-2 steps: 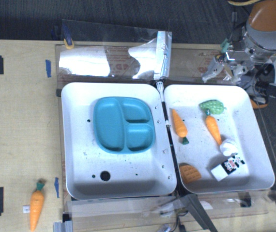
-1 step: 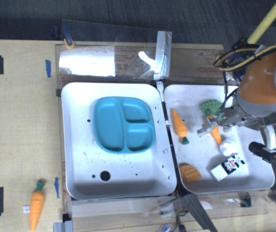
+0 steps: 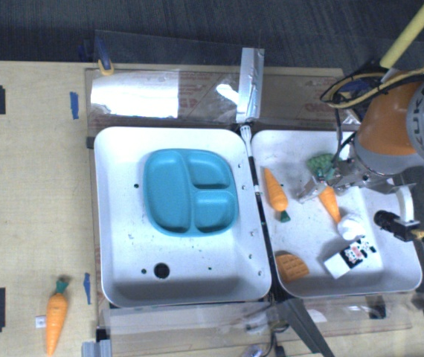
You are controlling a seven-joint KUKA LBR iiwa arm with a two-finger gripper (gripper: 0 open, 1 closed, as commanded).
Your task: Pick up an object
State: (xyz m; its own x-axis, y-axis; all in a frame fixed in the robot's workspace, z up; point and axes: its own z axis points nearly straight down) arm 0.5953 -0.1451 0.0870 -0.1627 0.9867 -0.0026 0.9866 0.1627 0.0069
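1. The arm (image 3: 402, 121) is reaching into the right bin (image 3: 390, 277) — its gripper (image 3: 329, 181) is sitting low by a carrot (image 3: 329, 204) and a green piece (image 3: 320, 162).
2. I cannot tell how the fingers are standing.
3. It is looking like the grasp step — nothing lifted yet, I'd judge.
4. Next it is needing a firm close on that carrot, then a straight lift clear of the second carrot (image 3: 274, 191).
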